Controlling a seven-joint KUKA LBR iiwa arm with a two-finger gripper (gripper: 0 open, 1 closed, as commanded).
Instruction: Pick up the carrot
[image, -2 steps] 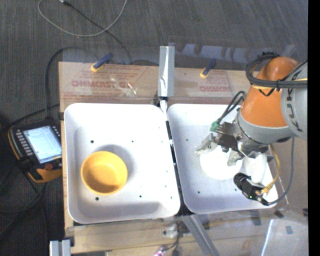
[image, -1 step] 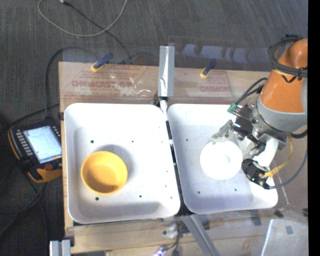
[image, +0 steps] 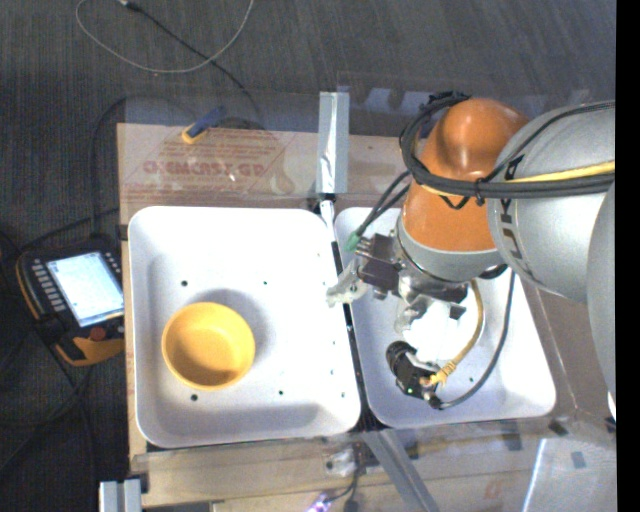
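Orange at the wrist band, the arm (image: 470, 190) hangs low over the right bin (image: 520, 395), its gripper (image: 430, 310) buried beneath the wrist near the bin's centre. Whether the fingers are spread or pinched, I cannot tell. No carrot can be made out; the arm covers most of that bin, so it may lie under it. At nine o'clock from the gripper, a yellow bowl (image: 208, 344) sits in the left bin (image: 240, 225). Judging by this, the pick is unconfirmed: grasp and lift remain.
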